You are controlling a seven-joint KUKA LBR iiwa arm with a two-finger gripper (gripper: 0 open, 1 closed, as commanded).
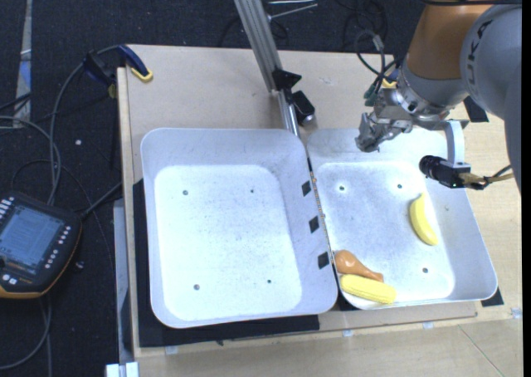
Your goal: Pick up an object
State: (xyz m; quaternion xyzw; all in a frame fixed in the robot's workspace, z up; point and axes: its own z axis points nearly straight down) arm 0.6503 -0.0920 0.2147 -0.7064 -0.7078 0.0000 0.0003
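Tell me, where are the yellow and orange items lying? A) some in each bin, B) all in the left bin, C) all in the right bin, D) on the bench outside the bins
C: the banana, the corn cob and the orange item beside it all lie in the right bin.

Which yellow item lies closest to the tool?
The banana by the right bin's right wall, alone; the corn cob sits at the front edge beside an orange piece.
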